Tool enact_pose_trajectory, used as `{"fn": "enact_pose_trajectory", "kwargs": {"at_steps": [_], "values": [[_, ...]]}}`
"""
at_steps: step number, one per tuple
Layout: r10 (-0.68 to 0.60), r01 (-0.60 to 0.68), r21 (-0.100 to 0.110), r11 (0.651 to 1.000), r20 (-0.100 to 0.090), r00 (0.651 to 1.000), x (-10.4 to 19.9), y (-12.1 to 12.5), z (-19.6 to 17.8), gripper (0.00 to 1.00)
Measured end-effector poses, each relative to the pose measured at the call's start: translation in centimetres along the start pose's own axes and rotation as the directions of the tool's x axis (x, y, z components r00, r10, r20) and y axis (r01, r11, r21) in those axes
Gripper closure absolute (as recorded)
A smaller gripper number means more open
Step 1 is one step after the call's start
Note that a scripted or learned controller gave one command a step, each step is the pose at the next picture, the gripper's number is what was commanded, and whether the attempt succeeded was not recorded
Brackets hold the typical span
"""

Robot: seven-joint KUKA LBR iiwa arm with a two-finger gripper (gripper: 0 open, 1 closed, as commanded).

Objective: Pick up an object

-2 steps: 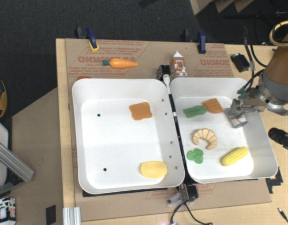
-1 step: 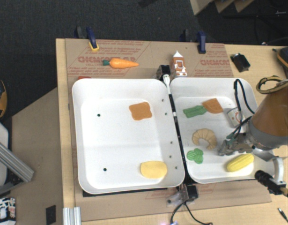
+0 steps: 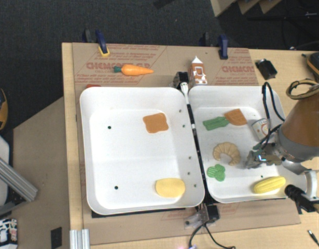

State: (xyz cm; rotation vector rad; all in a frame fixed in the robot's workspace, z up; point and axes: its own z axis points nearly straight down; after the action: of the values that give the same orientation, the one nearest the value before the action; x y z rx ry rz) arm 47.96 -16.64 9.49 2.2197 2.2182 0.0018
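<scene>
Dark carpet surrounds a bench with two white bins. Over the right bin [image 3: 200, 139], the gripper [image 3: 254, 158] hovers just right of a croissant [image 3: 226, 152], its grasp impossible to tell. Judged mid-approach, it must next descend squarely over the pastry.

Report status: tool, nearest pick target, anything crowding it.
Tool low in right bin, grip state unclear. Croissant just beside it, not held. Corn and green broccoli close by.
</scene>
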Motion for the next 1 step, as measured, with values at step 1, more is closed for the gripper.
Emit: {"fn": "enact_pose_trajectory", "kwargs": {"at_steps": [1], "values": [[0.001, -0.001, -0.003, 1.0, 0.002, 1.0, -0.02, 0.04, -0.98, 1.0]]}}
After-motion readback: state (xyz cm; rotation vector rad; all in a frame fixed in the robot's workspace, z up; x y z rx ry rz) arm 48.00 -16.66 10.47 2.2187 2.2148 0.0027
